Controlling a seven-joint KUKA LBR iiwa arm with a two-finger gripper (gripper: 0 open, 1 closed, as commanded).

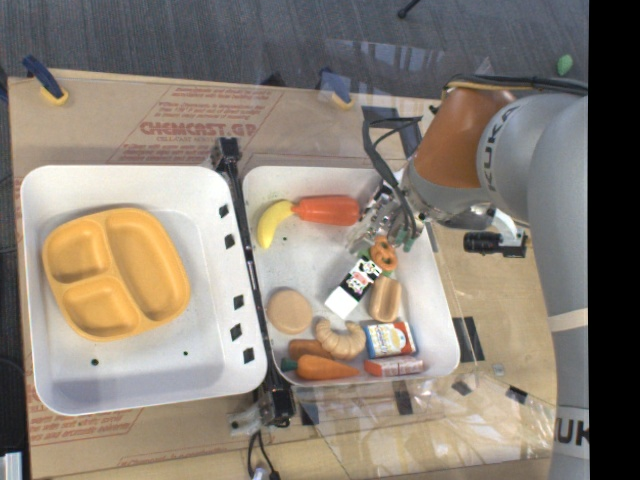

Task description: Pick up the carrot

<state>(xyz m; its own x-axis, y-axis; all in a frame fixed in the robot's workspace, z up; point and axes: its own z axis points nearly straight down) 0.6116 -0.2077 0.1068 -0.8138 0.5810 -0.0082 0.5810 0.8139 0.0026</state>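
While the claw (pixel 383 230) hovers beside the carrot (pixel 326 209) — grip state you cannot tell — you need to centre over it.

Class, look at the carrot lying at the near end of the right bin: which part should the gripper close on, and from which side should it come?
Grip the carrot across its thick middle, coming straight down from above. It lies flat, long axis roughly left-right, so the fingers should close across its narrow width. The sausage sits close behind it and the bin wall close in front, so room for the fingers looks tight.
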